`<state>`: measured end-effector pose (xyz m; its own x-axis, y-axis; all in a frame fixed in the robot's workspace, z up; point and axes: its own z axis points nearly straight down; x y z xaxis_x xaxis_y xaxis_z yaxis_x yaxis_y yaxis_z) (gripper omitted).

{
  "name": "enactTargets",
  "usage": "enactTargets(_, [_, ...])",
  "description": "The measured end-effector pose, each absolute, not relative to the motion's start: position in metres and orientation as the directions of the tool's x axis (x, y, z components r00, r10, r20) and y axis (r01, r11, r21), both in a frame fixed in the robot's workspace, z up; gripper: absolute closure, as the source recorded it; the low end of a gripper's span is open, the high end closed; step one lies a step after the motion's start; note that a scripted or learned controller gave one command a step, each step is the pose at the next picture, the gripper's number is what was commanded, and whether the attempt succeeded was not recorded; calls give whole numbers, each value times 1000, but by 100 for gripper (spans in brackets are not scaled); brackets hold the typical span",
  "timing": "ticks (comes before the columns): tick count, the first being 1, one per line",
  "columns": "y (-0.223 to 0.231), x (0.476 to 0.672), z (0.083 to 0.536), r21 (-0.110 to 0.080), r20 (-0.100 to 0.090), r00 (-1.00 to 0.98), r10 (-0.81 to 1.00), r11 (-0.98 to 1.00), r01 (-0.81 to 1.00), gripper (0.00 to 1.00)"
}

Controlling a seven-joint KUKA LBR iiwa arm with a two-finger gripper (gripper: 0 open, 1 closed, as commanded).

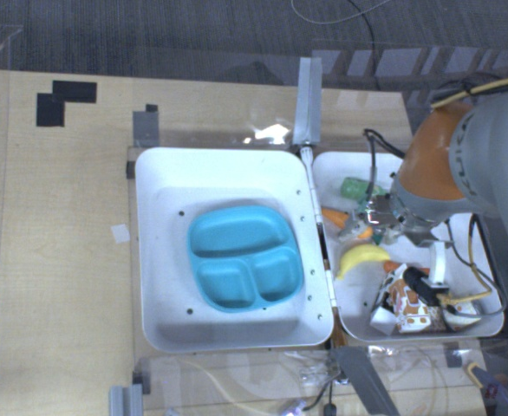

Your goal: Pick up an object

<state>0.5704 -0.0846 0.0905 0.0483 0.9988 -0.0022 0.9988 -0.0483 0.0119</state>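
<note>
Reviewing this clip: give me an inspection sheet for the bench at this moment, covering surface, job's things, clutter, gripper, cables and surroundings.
Surface: wooden bench bearing two white bins side by side.
Job's things: right bin holds a banana, a green object, an orange piece and a printed packet.
Clutter: blue divided tray lying in the left bin.
Gripper: gripper low over the right bin, above the banana; finger state hidden.
Cables: black cable looping on the floor; cables beside the arm.
Surroundings: dark carpet; black markers on the bench.
</note>
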Motion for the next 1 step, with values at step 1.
enactTargets(1, [-85,570,90,12,-2,49,999,-49,999,0])
